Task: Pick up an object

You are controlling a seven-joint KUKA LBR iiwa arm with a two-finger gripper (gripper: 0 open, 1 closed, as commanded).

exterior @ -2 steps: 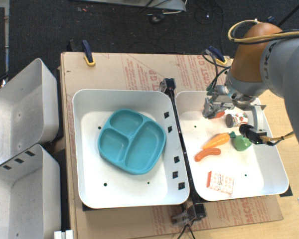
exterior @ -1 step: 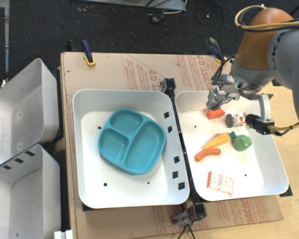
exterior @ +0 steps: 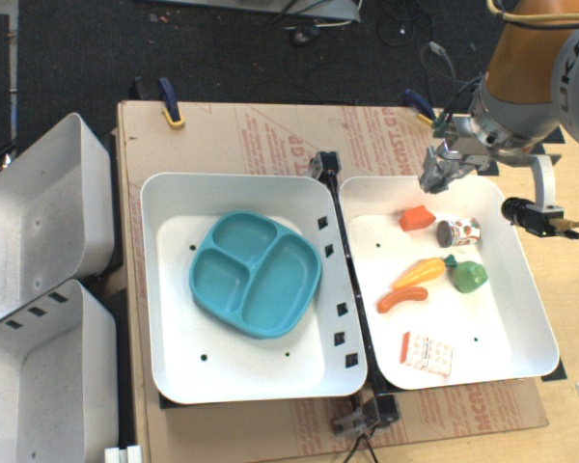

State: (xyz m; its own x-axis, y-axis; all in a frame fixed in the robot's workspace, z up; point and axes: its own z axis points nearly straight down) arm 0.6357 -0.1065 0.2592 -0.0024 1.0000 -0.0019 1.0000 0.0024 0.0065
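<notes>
My gripper [exterior: 437, 178] hangs over the far edge of the right bin [exterior: 531, 287], above and slightly right of an orange-red block [exterior: 417, 218]. Nothing shows between its fingers. In that bin also lie a small can on its side [exterior: 459, 231], a green pepper [exterior: 469, 276], a yellow-orange carrot-like piece [exterior: 419, 272], an orange sausage shape [exterior: 402, 299] and a white card with red print [exterior: 427, 353]. A teal divided plate [exterior: 256, 273] rests in the left bin [exterior: 174, 355].
Two more white bins [exterior: 39, 287] stand off the bench at the left. A cardboard sheet [exterior: 270, 133] lies under both bins, held by clamps at the far edge [exterior: 172, 106]. A black divider [exterior: 347, 287] runs between the bins.
</notes>
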